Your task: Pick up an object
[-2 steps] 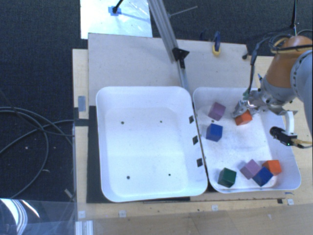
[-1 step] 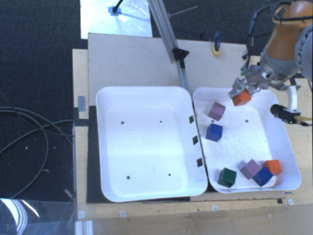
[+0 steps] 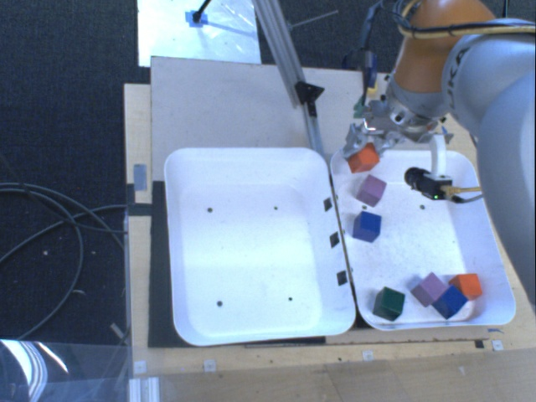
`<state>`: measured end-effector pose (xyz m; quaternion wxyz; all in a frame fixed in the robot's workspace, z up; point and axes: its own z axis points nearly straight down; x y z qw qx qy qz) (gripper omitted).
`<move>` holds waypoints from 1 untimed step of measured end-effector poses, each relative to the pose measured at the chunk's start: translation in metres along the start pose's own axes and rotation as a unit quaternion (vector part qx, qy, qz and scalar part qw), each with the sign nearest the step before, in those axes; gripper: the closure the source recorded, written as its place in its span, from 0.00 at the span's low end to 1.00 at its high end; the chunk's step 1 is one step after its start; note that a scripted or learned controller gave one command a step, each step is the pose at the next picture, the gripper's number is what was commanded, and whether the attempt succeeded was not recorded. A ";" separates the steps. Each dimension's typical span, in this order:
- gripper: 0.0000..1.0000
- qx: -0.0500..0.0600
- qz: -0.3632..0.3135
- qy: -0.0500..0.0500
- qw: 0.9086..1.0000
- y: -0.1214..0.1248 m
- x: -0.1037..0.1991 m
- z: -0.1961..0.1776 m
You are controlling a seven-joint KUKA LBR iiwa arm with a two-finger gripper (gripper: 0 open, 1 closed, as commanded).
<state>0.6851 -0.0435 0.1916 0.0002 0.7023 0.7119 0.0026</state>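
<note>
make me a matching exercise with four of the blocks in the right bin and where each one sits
Blocks:
1. green block
2. orange block
3. lone blue block
4. lone purple block

Places:
A. at the gripper, far end of the right bin
B. near edge, left of the corner cluster
C. just beyond the blue block
D. mid-bin, by the left wall

Pairs: 1-B, 2-A, 3-D, 4-C

Orange cube (image 3: 363,158), tilted, at right bin's far left corner
</note>
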 end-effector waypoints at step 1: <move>1.00 0.003 0.001 0.000 1.000 -0.043 0.073 0.002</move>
